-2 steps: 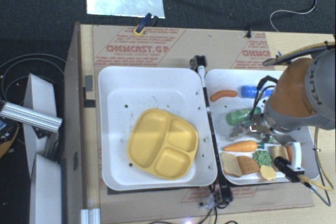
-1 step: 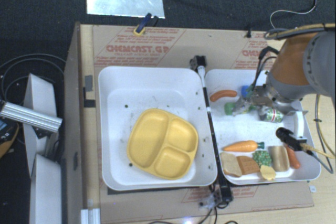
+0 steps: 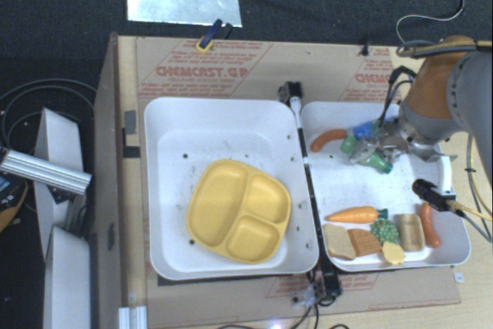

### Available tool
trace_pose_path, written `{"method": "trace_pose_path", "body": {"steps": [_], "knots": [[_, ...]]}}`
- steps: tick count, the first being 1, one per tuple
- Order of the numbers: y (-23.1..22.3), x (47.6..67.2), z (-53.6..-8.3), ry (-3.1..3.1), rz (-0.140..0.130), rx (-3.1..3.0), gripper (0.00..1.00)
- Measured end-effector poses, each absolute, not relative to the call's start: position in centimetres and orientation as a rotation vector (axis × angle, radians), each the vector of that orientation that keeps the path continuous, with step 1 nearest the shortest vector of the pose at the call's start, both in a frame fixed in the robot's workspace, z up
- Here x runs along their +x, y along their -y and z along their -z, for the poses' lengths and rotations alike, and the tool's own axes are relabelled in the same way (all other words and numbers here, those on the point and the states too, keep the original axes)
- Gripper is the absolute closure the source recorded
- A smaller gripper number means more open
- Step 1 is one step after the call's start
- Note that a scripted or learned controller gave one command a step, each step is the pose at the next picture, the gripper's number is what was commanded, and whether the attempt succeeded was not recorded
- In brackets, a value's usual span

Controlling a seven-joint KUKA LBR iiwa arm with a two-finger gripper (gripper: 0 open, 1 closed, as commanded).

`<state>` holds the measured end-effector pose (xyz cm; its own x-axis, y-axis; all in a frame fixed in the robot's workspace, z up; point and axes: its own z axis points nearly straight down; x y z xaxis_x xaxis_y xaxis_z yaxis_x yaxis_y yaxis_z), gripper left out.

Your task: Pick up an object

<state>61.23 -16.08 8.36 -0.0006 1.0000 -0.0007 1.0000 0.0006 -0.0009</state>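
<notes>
- I see two white bins side by side on the worktop (image 3: 231, 62); the left bin (image 3: 166, 189) holds one yellow divided plate (image 3: 239, 209) with three compartments, lying a little toward the bin's near side.
- The right bin (image 3: 339, 189), touching the left bin along a black divider, holds the toy food.
- Counting from the yellow plate outward: one carrot (image 3: 356, 215) just right of the plate across the divider, one slice of bread (image 3: 351, 243) below the carrot, one green broccoli piece (image 3: 384, 229) and one small yellow piece (image 3: 393, 253) beside the bread, one tan bun-like piece (image 3: 409, 232), and one reddish sausage (image 3: 428, 224) farthest from the plate.
- A second orange-red sausage (image 3: 329, 139) lies up-right of the plate, near the right bin's far wall.
- Just right of that sausage sits a cluster of blue and green items (image 3: 366, 144); I cannot separate them.
- The arm (image 3: 439, 100) reaches in from the side far from the plate, wrist bent down over the right bin's far part.
- The gripper (image 3: 377, 146) sits low at the blue and green cluster; I cannot tell how its fingers stand or whether they hold anything.
</notes>
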Motion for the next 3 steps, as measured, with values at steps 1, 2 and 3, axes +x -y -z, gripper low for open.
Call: {"method": "trace_pose_path", "body": {"steps": [1,2,3], "knots": [[12.7,64.6,-8.4,2.22,-0.004,-2.216,0.0],[10.1,65.6,-8.0,2.196,-0.039,-2.212,0.0],[9.9,65.5,-9.0,2.197,-0.043,-2.203,1.0]]}}
